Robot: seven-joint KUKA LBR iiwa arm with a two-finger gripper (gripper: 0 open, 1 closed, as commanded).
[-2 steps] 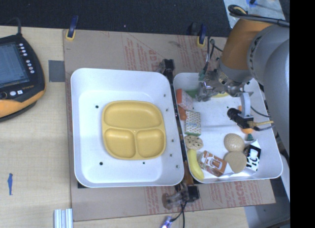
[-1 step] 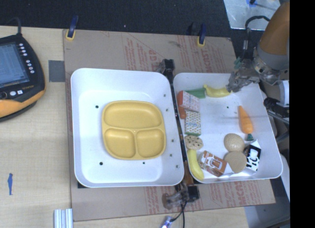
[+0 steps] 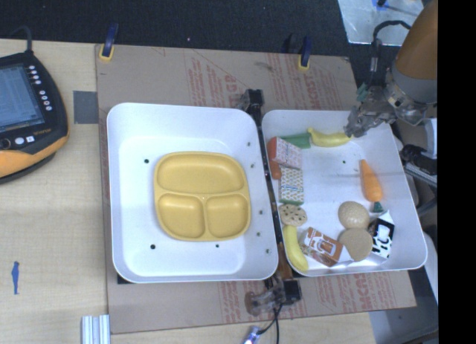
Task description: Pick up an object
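The small banana (image 3: pixel 328 138) lies at the right bin's (image 3: pixel 405 261) twelve o'clock edge, long axis running three to nine, its right tip just beside the tool (image 3: pixel 359 123), which sits toward two o'clock of it; whether the tool is apart or together I cannot tell. Bananas: two, the second (image 3: pixel 294 247) at seven o'clock. One carrot (image 3: pixel 370 180), two potatoes (image 3: pixel 354 215), one cookie (image 3: pixel 293 215). Left bin (image 3: pixel 126 186): one yellow tray (image 3: pixel 201 194).

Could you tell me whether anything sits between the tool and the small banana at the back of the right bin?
Nothing visible does. The tool hangs right at the banana, at its right end, by the back rim of the right bin. The nearest other thing, a green piece, lies on the banana's far side.
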